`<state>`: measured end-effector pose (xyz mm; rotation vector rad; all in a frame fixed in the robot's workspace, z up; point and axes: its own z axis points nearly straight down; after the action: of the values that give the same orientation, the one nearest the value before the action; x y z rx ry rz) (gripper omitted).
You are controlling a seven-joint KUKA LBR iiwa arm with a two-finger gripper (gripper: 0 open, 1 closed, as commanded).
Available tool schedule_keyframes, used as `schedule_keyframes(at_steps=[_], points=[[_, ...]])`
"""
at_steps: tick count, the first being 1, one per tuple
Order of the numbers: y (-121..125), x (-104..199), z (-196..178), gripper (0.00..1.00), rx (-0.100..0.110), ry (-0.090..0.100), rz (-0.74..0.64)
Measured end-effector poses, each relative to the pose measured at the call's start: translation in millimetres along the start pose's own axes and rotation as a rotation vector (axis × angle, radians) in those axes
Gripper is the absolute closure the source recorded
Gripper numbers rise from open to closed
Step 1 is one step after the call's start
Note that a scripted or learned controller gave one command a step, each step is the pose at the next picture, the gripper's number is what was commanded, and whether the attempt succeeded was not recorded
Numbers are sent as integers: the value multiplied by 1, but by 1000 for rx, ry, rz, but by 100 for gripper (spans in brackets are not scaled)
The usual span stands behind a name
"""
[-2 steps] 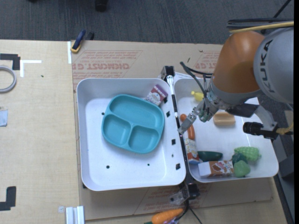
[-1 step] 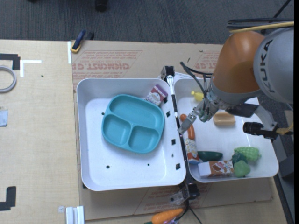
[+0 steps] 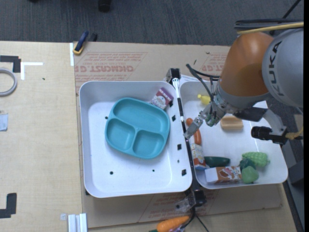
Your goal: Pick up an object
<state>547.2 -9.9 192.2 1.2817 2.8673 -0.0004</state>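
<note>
The arm reaches in from the right and hangs low over the right-hand bin [image 3: 275, 178], its bulky orange-banded wrist hiding much of that bin's far half, which is why only part of the clutter there can be read. The gripper [image 3: 208, 117] sits near the bin's left wall, angled down and leftward toward a slim orange-red item, perhaps a toy carrot or sausage [image 3: 197, 135], lying along the divider; that looks like the likeliest target, since it lies just beside the tool's tip. Whether the fingers are spread or closed I cannot tell, as the wrist and cabling mask them, and nothing is visibly held between them. Other candidates rest loose on the bin floor: a tan block [image 3: 231, 123] just right of the gripper, a dark green vegetable [image 3: 217, 161] and a small orange carton [image 3: 223, 175] near the front wall, and a green leafy toy [image 3: 254, 160] at the front right. The left bin [image 3: 96, 178] holds a teal divided plate [image 3: 137, 134] lying flat, with a small printed packet [image 3: 161, 99] at its far edge, well apart from the arm.
</note>
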Motion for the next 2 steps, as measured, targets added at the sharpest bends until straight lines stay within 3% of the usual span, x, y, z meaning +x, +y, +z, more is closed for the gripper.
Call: schedule_keyframes(at_steps=[2], points=[[0,0,0,0,0,0,0]])
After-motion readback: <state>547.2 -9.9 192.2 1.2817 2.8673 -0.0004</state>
